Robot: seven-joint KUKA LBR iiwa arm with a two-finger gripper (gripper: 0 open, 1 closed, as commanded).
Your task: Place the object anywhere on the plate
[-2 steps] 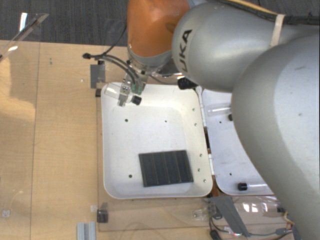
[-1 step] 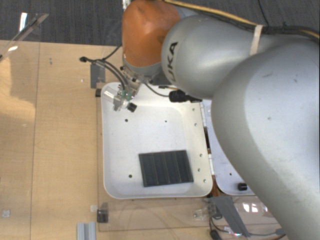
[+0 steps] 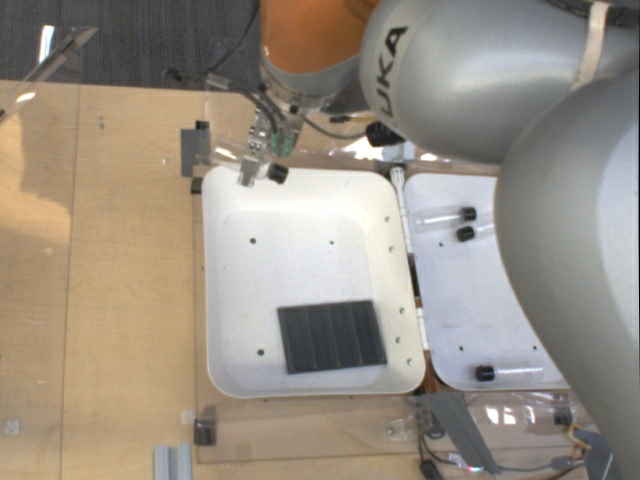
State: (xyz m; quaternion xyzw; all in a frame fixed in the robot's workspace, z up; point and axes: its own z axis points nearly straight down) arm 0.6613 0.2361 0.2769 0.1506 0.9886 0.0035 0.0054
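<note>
I get bright, even overhead light; the left bin (image 3: 230,268) nearly blows out, the near arm (image 3: 560,218) looks soft, shadows faint.

One fixed camera looks down at a slant on both bins (image 3: 215,298), the arm (image 3: 480,68) looming close.

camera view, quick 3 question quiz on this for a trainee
1. True or false: the dark ribbed plate lies in the left bin.
2. The gripper is over the left bin's: A) far left corner B) near right corner C) middle
3. What colour is the band above the wrist?

Key: 1 true; 2 A; 3 orange
</note>
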